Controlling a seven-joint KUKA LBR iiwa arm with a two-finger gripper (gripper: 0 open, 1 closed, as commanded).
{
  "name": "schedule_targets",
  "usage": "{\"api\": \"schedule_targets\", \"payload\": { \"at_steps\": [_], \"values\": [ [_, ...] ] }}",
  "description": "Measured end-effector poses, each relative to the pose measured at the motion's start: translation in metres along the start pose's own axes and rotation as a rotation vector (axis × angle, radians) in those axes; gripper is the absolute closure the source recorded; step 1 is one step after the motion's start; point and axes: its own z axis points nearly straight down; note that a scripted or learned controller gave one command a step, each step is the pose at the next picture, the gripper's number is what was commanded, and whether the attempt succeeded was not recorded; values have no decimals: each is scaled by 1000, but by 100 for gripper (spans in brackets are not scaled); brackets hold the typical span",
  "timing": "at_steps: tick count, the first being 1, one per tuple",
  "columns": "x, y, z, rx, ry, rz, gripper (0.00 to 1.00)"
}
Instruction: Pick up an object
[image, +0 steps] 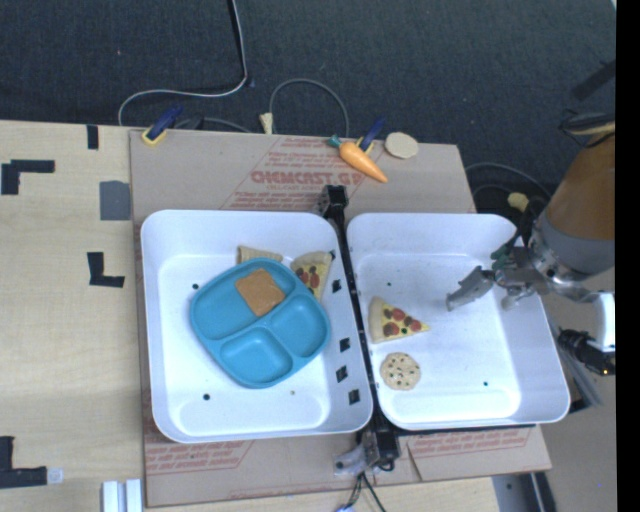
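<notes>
My gripper (478, 293) hangs over the right bin (520, 400), near its right wall and low above the floor. Nothing shows in its grasp. A toy pizza slice (395, 322) lies on the bin floor to the gripper's lower left, a short gap away. A round chocolate-chip cookie (400, 371) sits just below the slice. In the left bin (170, 400) a blue divided plate (262, 330) carries a brown toast square (261, 291). A second pizza slice (313, 270) pokes out at the plate's upper right.
A toy carrot (362, 161) and a beige disc (402, 146) lie on the cardboard behind the bins. A black divider clip (333, 203) joins the bins at the back. Cables loop over the dark floor at the top. The grey arm (585, 215) enters from the right.
</notes>
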Motion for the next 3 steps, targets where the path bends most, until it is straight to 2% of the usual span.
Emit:
{"api": "schedule_targets", "payload": {
  "at_steps": [1,2,3],
  "values": [
    [52,20,118,-11,-3,0,0],
    [-22,63,45,-9,-6,3,0],
    [45,79,4,-4,1,-6,0]
  ]
}}
